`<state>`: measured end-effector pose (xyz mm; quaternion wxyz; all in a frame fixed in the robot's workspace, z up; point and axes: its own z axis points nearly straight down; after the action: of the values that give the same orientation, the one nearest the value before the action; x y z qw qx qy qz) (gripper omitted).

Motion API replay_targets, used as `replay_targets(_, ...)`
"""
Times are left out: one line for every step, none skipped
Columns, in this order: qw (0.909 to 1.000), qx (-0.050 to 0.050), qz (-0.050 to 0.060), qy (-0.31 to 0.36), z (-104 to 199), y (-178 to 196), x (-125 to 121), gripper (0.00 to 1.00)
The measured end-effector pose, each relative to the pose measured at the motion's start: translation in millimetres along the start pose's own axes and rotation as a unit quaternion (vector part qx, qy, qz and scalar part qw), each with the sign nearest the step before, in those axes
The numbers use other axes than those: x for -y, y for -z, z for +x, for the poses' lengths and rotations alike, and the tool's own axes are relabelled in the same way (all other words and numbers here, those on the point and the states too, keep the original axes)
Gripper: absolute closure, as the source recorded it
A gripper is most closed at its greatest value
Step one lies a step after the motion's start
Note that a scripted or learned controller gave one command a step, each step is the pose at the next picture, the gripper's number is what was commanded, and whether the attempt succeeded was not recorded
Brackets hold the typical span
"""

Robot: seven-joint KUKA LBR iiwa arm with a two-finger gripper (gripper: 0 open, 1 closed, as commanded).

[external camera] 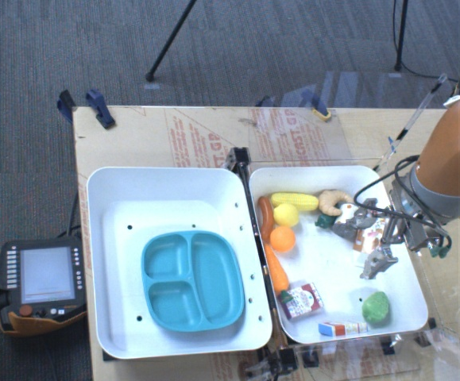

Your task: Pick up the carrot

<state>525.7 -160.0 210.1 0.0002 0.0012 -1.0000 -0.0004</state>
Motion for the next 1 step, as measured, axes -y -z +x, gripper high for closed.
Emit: replay_targets(0.9998,-0.004,-0.002,-0.018,-38.6,-87.4,-43.6,0.00)
